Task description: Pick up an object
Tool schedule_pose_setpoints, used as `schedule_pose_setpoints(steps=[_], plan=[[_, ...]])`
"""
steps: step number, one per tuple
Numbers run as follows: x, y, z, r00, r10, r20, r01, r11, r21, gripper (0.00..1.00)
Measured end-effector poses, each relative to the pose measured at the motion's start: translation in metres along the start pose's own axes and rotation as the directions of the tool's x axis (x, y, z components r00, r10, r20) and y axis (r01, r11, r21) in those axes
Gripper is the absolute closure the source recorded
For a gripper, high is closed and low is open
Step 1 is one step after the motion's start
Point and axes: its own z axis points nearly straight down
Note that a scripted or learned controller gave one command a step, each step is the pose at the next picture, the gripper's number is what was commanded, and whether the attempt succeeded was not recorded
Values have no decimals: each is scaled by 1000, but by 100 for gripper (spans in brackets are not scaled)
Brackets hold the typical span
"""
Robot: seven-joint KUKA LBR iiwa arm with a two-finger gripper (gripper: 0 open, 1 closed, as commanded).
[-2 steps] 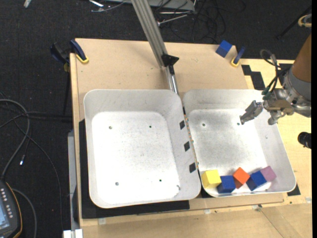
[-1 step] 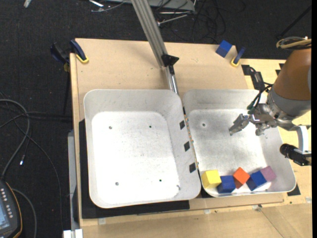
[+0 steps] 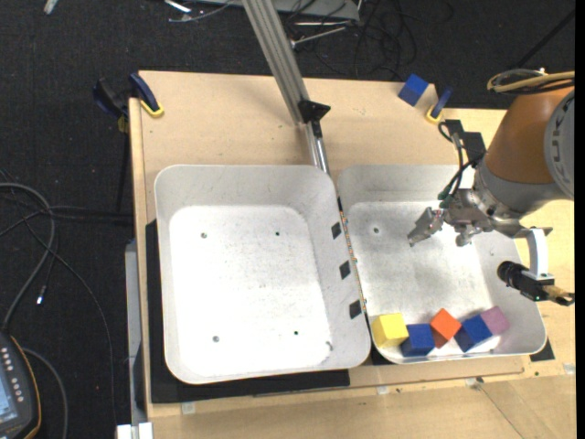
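While the arm reaches in from the right, the gripper (image 3: 442, 228) hangs over the upper middle of the right bin (image 3: 393, 199), and it's got nothing between its fingers (image 3: 422, 229). They look spread apart a bit, one pointing left and one down-right, with bare white bin floor showing between and under them.

All the stuff worth grabbing is bunched along the near wall of that same bin, well apart from the gripper. From left to right: a yellow block (image 3: 390, 327), a blue block (image 3: 420, 338), an orange block (image 3: 445, 326), a second blue block (image 3: 473, 333) and a pale purple block (image 3: 494, 320). They're packed touching or nearly touching, probably because the bin floor curves up at the edge and things settle into that corner. The left bin (image 3: 242, 273) is just speckled white floor. One more blue cube (image 3: 414, 89) sits out on the wooden bench (image 3: 228, 117) past the bins, not really in play.

Best guess is the pick hasn't started yet. The gripper would need to travel toward the near edge and come down on one block. The yellow one at the end of the row looks the easiest since it has a free side; the middle ones are crowded, so the fingers could land on a neighbour or just shove the row against the wall.
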Motion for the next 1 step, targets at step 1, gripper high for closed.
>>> schedule_pose_setpoints(steps=[1], plan=[[-1,-14,-9,1000,5,0,-5,1000,0,0]])
